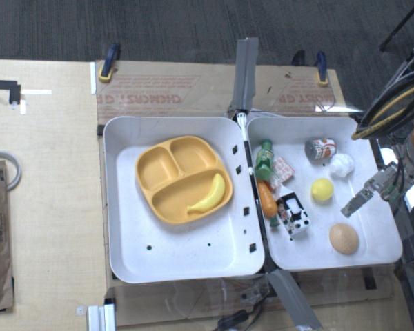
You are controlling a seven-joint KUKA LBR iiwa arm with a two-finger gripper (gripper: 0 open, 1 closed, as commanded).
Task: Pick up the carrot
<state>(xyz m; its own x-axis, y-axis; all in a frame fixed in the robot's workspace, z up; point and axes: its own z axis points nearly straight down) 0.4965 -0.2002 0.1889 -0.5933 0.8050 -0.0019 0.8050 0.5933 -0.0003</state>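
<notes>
Two white bins point(117, 185) sit side by side on the bench; the carrot point(266, 199) lies along the right bin's left wall, below the green bottle point(263, 158). My gripper point(362, 197) hovers over the right side, well apart from it

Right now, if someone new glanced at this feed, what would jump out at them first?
Probably the yellow divided plate in the left bin, with a banana lying in its near compartment. Next, the clutter in the right bin: the orange carrot lies against the left wall just below a green bottle, with a yellow ball further right. The hand sits near the right edge.
</notes>
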